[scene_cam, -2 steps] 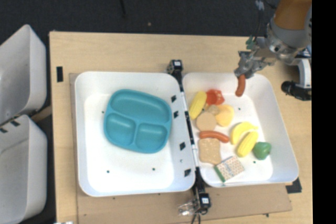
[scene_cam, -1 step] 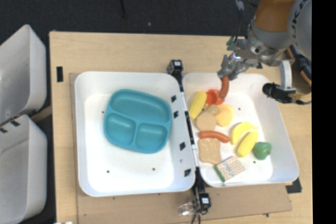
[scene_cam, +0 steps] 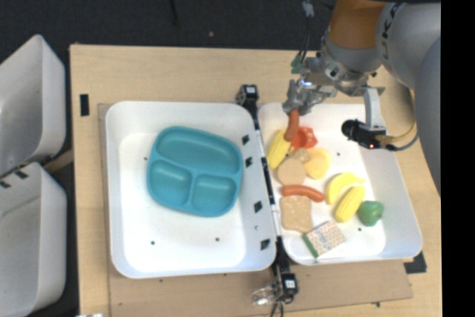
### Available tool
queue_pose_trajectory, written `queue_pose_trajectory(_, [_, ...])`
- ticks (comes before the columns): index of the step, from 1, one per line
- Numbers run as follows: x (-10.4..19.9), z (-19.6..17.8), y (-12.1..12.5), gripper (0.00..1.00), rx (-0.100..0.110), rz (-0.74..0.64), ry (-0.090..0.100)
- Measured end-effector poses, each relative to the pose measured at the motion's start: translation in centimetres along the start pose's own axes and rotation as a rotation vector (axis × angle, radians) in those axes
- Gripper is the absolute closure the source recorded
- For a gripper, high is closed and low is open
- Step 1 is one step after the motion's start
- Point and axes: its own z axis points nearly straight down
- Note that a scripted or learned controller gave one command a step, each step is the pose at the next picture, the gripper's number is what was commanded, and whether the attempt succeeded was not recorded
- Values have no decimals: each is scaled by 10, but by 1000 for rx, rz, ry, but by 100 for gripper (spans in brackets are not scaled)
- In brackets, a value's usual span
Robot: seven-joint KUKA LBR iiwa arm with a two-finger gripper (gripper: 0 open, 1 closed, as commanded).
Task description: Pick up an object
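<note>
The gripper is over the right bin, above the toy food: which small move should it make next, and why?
Probably a short, straight descent. The gripper hangs at the far left corner of the right bin, directly above the upper end of a slim orange-red piece beside the yellow banana-like piece. Whether it already touches the piece cannot be told, so go slowly.

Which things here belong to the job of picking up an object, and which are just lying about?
In the job:
hand
red-orange toy at its tip
right bin

Lying about:
blue divided plate
left bin
green toy
bread slice
sausage
</note>
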Motion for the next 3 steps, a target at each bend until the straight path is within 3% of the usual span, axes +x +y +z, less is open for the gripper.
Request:
queue_pose_trajectory(1, [52,10,-6,100,1,0,0])
queue_pose_trajectory(2, [59,6,-12,100,2,2,0])
queue_pose_trajectory(3, [66,-8,0,100,-1,2,-1])
